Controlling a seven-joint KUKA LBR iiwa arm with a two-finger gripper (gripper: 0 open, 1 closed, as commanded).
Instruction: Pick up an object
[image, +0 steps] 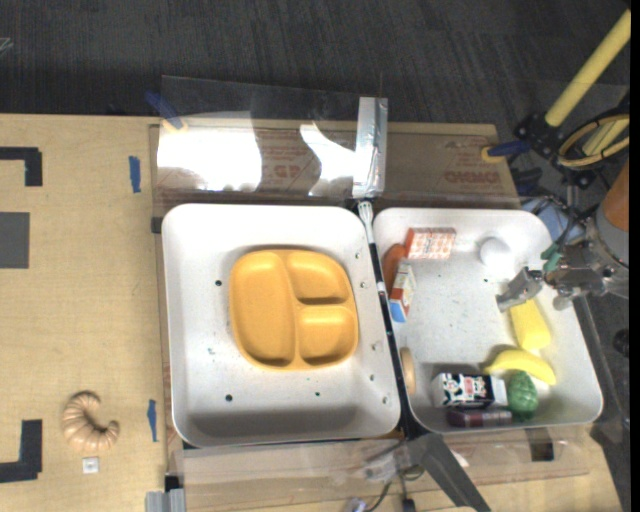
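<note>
The pincer (522, 287) hangs low over the right bin (450, 325), near that bin's right wall, just above a yellow oblong piece (531, 326) — whether it is clenched or released cannot be told from here. Likely it is lining up on that piece, the nearest candidate for a pick. Below it lie a curved yellow banana shape (522, 362) and a knobbly green item (523, 392), crowded into the near right corner beside a black-and-white carton (464, 389). A red-printed box (430, 243) sits at the far wall. The left bin (195, 300) carries a glossy yellow divided tray (294, 305) — smooth moulded plastic, rounded corners.
</note>
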